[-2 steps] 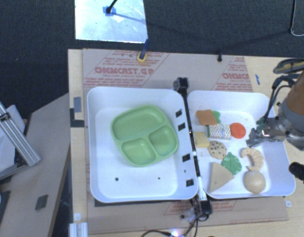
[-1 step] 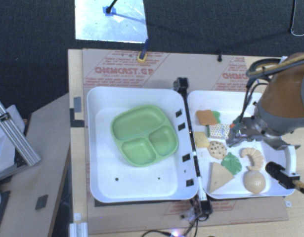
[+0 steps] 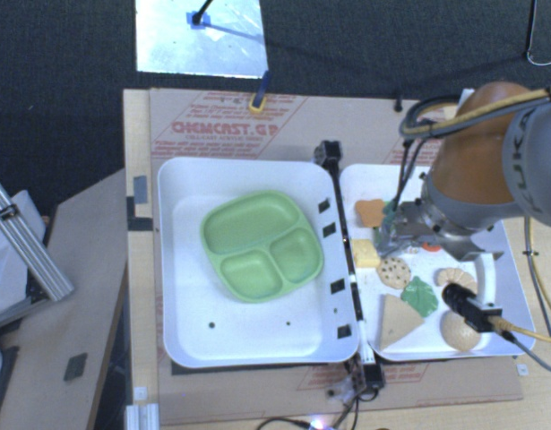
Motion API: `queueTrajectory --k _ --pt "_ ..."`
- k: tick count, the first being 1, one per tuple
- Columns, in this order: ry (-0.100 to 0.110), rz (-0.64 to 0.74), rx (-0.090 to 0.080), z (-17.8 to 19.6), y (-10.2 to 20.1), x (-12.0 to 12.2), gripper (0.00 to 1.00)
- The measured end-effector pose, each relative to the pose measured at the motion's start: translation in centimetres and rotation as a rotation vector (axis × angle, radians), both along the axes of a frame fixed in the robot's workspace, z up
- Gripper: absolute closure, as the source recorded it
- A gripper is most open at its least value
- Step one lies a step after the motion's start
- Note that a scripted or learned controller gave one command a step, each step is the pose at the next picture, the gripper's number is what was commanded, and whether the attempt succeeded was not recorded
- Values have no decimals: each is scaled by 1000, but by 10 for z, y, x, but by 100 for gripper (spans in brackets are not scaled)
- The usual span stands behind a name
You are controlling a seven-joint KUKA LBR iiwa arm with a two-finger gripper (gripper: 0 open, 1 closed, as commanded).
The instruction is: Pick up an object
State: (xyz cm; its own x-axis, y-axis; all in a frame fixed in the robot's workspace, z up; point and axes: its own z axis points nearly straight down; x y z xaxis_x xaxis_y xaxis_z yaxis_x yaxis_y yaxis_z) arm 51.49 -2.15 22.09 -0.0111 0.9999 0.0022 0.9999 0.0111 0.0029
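Left bin (image 3: pixel 181 330): one, well left of the claw, carrying one green three-compartment plate (image 3: pixel 261 245); untouched by the arm.
Divider (image 3: pixel 340 240): dark clips along the wall shared by the two bins, just left of the claw.
Right bin (image 3: pixel 517 316): one, under the claw, holding all the loose toy food.
Claw (image 3: pixel 389 233): low over the upper left part of the right bin; finger state cannot be told, hidden under the wrist.
Orange piece (image 3: pixel 370 211): one, just left of and above the claw.
Yellow block (image 3: pixel 365 254): one, just below the claw, nearest candidate.
Chocolate-chip cookie (image 3: pixel 393 272): one, below the claw, beside the yellow block.
Green leafy piece (image 3: pixel 420 296): one, below and right.
Tan wedge (image 3: pixel 397 322): one, farther below, near the front wall.
Pale round pieces (image 3: pixel 458 331): two, below and right, partly behind a black cable fitting.
Progress: nothing visibly lifted; approach looks made, grasp and raise judged as left to do.
Desk (image 3: pixel 212 119): brown board beneath both bins.
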Motion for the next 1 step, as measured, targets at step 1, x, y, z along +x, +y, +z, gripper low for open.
queueTrajectory --k 1 --pt "2 -1 -1 -4 55 -10 100"
